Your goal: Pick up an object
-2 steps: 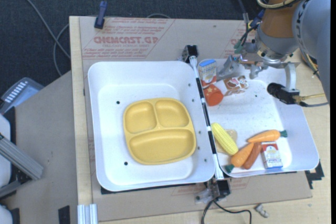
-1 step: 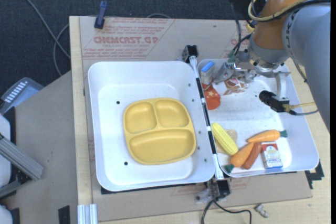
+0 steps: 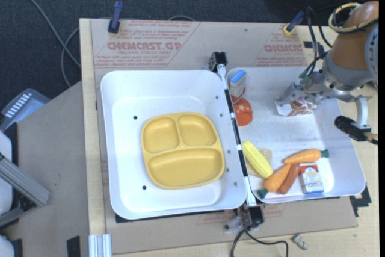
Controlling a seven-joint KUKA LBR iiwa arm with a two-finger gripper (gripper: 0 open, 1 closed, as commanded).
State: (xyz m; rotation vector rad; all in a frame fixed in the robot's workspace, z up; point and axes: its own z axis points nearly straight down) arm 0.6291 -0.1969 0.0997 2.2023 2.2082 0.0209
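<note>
Biggest thing on show is the bench [image 3: 180, 39], brown board with red print, carrying two white bins side by side. The left bin [image 3: 120, 129] holds a yellow divided plate [image 3: 182, 149] sitting dead centre. The right bin [image 3: 343, 153] carries the clutter. Over at three o'clock of the frame, the arm [image 3: 352, 51] reaches in, orange band up top, and its gripper [image 3: 299, 93] hangs low at the bin's twelve o'clock, right over a crumpled white-and-red packet [image 3: 296, 107]; whether it's spread or pinched, I cannot tell from here. Down at six o'clock of that bin: a corn cob [image 3: 257, 159], two carrots [image 3: 308, 156] [image 3: 275, 178] lying beside it, and a small red-and-white box [image 3: 311, 180] touching them. At ten o'clock, hard against the dividing wall, a red tomato [image 3: 241, 112] with a blue-topped carton [image 3: 237, 82] just above.
</note>
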